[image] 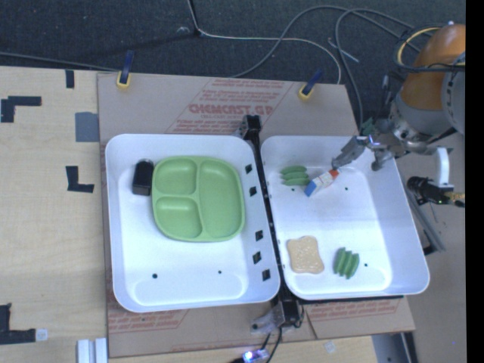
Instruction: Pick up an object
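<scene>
One arm point(423, 89) slants leftward, gripper point(344, 157) low above the right bin point(393, 233).

The wooden bench point(45, 225) carries a brown cardboard sheet point(227, 104), held by two yellow clamps point(123, 78) at its far edge. On the cardboard two white bins lie side by side, touching: left bin point(125, 271), right bin point(401, 267). Black tape marks point(76, 178) lie on the bench's left part.

bins 2 point(121, 203) | green plate 1 point(199, 199) | green pods 2 point(295, 175) | toast 1 point(305, 255) | black block 1, perhaps point(142, 177) | small blue-red item 1 point(321, 181)
</scene>
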Robot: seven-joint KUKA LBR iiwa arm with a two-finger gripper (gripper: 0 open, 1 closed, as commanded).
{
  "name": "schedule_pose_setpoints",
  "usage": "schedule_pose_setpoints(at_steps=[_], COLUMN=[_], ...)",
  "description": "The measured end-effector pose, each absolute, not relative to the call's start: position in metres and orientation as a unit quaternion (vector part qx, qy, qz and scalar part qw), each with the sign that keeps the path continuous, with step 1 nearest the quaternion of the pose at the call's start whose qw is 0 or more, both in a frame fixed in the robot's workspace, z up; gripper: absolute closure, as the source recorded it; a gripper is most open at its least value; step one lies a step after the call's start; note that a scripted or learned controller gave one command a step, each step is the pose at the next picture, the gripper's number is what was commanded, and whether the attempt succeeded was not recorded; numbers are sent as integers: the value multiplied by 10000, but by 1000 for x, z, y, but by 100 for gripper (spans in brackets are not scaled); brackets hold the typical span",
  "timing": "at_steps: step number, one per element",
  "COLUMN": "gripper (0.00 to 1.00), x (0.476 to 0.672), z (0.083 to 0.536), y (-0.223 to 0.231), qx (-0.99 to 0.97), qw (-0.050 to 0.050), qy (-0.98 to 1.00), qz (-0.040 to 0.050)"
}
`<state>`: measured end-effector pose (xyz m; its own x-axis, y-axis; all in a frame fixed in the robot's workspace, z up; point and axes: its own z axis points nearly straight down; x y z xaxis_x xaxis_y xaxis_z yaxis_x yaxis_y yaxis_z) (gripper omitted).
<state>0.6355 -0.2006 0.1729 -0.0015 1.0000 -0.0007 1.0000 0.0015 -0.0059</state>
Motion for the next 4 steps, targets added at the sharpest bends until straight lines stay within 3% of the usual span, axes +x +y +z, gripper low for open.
schedule_pose_setpoints(at_steps=[1,2,4], gripper=[0,100,100], x=[641,643,655], z=[124,140,234], y=[-210,-208,-215], qx=[-7071,-7061,-7065], qw=[-12,-33,-19], qy=[-7071,-7081,-7077], qz=[3,-27,-10])
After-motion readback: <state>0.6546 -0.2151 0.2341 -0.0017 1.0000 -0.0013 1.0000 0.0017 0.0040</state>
